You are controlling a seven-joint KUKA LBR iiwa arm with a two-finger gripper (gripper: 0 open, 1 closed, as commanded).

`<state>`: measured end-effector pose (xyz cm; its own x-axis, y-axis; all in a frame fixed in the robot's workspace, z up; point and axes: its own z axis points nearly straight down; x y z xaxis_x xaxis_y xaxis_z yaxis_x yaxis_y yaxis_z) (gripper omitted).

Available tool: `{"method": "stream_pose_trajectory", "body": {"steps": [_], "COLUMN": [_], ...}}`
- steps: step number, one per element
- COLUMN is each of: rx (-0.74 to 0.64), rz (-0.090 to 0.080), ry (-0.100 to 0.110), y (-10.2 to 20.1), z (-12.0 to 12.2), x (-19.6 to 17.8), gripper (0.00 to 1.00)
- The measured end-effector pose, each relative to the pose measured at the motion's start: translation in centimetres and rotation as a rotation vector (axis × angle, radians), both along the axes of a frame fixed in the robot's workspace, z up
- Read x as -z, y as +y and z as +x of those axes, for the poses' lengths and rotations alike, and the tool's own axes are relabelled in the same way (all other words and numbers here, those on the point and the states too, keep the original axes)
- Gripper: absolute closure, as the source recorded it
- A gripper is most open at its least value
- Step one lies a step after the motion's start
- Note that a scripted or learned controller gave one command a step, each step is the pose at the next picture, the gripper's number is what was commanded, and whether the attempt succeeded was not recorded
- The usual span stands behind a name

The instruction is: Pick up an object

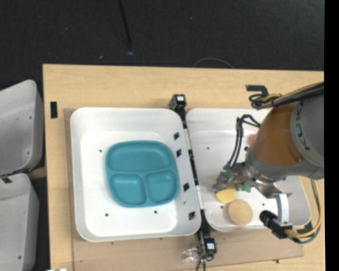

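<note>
Teal and three-sectioned, a divided plate (141,171) is lying in the left bin (82,151); its long side is running left to right. In the right bin (214,129) we are seeing a yellow piece (226,195) and a round tan item (239,212) under the gripper (233,179); we cannot tell its jaw state.

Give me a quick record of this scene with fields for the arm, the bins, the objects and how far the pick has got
arm: grey arm with orange band, reaching from the right over the right bin
gripper: gripper low in the right bin, just above the yellow piece
left bin: left bin holds a teal divided tray, three compartments
right bin: yellow piece and tan round object, close together near the front
pick status: nothing visibly between the fingers
</note>
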<state>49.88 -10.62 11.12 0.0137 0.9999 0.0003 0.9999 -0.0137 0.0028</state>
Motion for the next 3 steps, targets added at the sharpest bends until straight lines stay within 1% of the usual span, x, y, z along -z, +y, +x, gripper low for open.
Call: {"method": "stream_pose_trajectory", "body": {"steps": [1, 2, 3], "rx": [-0.008, -0.016, -0.003], "rz": [-0.002, -0.002, -0.002], "ry": [-0.004, -0.006, 0.004], "y": [-0.8, -1.3, -1.4], "z": [0.2, -0.3, -0.2], "x": [-6.2, -12.3, -9.9], "gripper": [1.00, 1.00, 1.00]}}
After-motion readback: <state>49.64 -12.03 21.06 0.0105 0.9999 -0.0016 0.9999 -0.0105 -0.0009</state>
